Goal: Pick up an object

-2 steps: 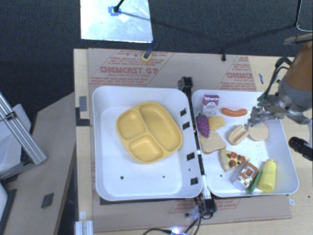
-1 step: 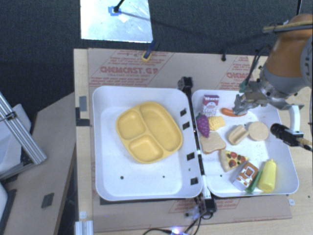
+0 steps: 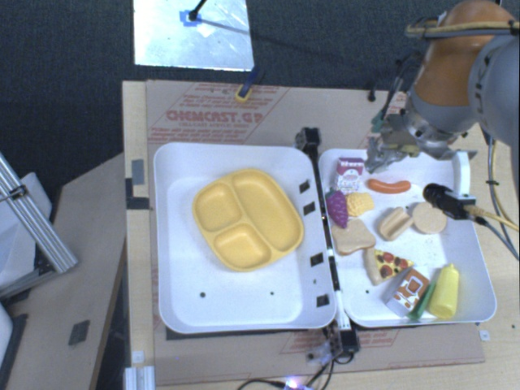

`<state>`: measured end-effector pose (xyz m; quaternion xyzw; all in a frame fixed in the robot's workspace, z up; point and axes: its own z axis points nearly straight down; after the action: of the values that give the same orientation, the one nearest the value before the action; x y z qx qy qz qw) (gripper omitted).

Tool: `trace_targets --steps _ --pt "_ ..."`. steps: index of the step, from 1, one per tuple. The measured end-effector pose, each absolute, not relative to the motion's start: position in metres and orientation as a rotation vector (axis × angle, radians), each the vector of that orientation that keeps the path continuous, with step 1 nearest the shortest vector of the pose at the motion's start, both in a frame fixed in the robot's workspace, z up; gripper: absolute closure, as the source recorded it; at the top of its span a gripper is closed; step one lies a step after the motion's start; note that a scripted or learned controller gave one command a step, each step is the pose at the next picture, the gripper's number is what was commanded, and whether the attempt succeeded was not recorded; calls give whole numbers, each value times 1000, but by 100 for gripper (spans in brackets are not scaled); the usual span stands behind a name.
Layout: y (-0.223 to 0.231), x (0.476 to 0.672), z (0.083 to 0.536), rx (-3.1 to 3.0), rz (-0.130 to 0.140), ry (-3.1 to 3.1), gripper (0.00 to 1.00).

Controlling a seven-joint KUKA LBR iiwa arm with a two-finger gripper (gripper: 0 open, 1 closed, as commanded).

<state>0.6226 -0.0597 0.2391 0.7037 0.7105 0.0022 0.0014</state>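
We see 2 white bins on the counter (image 3: 138, 242). The left bin (image 3: 175, 299) carries a yellow tray (image 3: 247, 218) with 3 compartments. The right bin (image 3: 479, 287) carries the small toy foods, and we take the hot dog (image 3: 389, 187) as our landmark.

The end effector (image 3: 380, 159) hangs just up and left of the hot dog, above the bin's far edge; we cannot tell how it stands, nor whether it touches anything. Left of the hot dog stands a small milk carton (image 3: 350, 174), with a purple grape bunch (image 3: 336, 208) and a yellow piece (image 3: 360, 203) below it. Below the hot dog lie a bread roll (image 3: 393, 223) and a round bun (image 3: 428, 218). Farther below come a toast slice (image 3: 353, 237), a pizza slice (image 3: 388, 264), a red box (image 3: 405, 289) and a yellow bottle (image 3: 444, 291).
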Motion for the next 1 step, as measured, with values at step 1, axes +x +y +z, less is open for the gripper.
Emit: trace_targets --steps 1 --pt "-24 656 233 2210 6 2228 100"
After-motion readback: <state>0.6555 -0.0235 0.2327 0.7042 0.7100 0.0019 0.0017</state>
